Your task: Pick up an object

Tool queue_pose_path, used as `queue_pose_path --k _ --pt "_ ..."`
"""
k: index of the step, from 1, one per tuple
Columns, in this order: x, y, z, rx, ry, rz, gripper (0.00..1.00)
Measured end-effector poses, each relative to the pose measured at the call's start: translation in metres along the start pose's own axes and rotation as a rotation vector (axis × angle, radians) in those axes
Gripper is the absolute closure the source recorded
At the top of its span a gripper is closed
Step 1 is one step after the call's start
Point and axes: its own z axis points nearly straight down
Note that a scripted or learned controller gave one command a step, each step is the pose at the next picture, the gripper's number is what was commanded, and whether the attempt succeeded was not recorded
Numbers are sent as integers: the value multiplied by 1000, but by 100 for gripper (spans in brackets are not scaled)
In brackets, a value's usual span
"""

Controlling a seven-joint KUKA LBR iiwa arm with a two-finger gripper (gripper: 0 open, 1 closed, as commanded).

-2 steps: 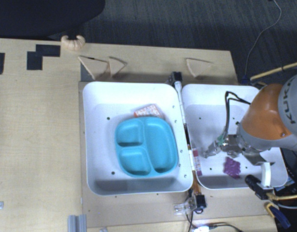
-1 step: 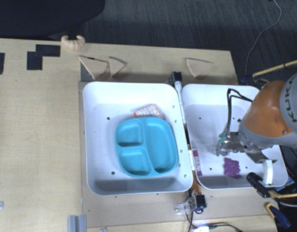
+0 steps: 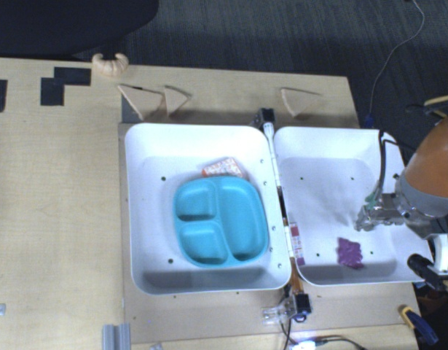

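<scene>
No grasp was seen yet, so the pick was judged not done. The hand [image 3: 369,217] was seen at the right side of the frame, inside the right bin [image 3: 322,148], near that bin's right wall. Nothing was visible between its fingers. Whether the fingers were apart or together could not be told; the metal parts there were too small and blurred.

Nearest candidate: a small purple object [image 3: 349,253], lying on the right bin's floor toward the lower right of the frame, just below and left of the hand, apart from it. Its kind could not be made out beyond a crumpled purple lump. It was judged the likely target, given how close it lay.

Left to do, as judged: the hand to be brought over the object, lowered, closed, lifted.

Other things: a blue divided plate [image 3: 222,221] with three compartments was lying flat in the left bin [image 3: 147,217], filling much of its floor. A small packet with red and white print [image 3: 224,168] was partly tucked under the plate's upper edge. Both were well apart from the hand, across the divider between the bins.

Obstructions: none were seen directly around the purple object; open bin floor lay on all sides. The bin's lower wall was near it, which might crowd a finger on that side. Cables were seen at the lower edge of the counter [image 3: 56,217], outside the bins.
</scene>
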Motion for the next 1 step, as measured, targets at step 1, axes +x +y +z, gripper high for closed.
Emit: queue_pose_path --k 1 --pt "97 37 -72 0 3 -5 100"
